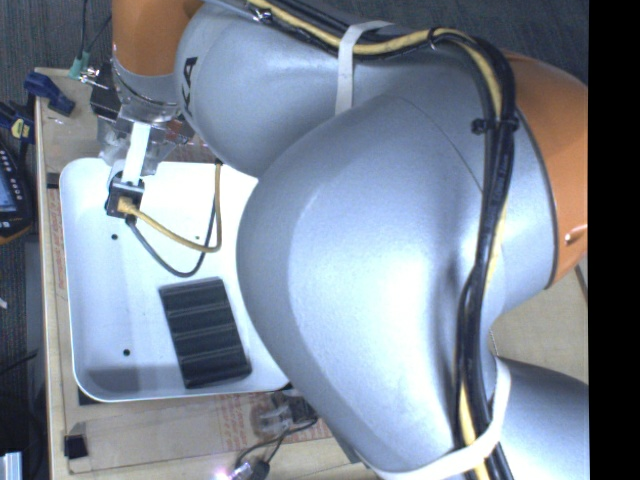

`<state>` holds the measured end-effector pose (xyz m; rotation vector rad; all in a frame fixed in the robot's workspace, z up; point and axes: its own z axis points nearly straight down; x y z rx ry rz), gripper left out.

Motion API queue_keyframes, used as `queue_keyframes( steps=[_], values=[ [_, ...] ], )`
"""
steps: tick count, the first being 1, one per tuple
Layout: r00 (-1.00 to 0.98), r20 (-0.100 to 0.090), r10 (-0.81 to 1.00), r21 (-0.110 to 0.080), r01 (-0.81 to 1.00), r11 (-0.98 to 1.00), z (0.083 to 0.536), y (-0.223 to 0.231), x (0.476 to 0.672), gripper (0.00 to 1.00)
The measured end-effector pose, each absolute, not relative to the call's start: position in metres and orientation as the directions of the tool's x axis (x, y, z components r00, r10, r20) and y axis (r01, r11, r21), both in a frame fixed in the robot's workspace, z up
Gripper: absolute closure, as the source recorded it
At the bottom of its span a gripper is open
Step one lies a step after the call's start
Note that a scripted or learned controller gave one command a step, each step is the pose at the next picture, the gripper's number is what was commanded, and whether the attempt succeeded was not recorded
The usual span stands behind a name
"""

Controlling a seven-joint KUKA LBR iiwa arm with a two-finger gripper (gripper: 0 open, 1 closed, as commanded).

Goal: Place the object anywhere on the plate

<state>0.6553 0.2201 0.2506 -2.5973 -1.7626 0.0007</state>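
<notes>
A wooden desk [215,420] is seen beneath the arm, its light surface exposed along the near edge and down the left side. One shallow white bin [90,298] is carried directly on it, set close to the left edge, with its rounded near corner just short of the desk's front strip. A small black block [74,445] is placed at the desk's near-left corner, and a tangle of wires [270,423] is laid on the front strip just beside the bin.

Dark grey floor [40,18] beyond bench [150,433]
</notes>
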Motion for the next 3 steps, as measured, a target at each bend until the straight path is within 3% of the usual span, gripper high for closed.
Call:
queue_keyframes(
  steps=[1, 2, 3],
  values=[
    [0.283, 0.002, 0.959, -0.001, 0.959, -0.283, 0.304, 0.221, 0.655, 1.0],
    [0.498, 0.002, 0.867, 0.0, 0.867, -0.498, 0.393, 0.147, 0.656, 1.0],
    [0.124, -0.001, 0.992, -0.005, 0.992, -0.124, 0.383, 0.111, 0.568, 1.0]
  ],
)
